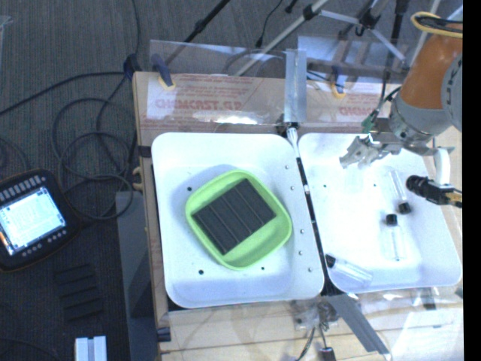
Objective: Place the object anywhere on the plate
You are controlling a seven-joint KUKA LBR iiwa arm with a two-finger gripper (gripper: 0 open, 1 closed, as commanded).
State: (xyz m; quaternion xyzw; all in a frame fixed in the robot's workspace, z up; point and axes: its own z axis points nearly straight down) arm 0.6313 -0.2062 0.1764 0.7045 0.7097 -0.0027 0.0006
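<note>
Front of right bin: clear plastic tube (347,268) lies at the near rim of the shallow white right bin (443,265).
Left bin: green square plastic plate (238,219) with a dark ribbed insert sits mid-bin (176,164).
Small pieces: black knobs (391,219) lie loose.
Jaws (359,155): mine hang slightly parted over the right bin's far corner, holding nothing.

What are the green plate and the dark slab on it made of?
Green plate: probably moulded plastic, going by its uniform lime colour, soft sheen and rounded raised rim. Dark slab: matte black and ribbed, with parallel grooves; it could be rubber, foam or plastic, and the view doesn't settle which.
</note>
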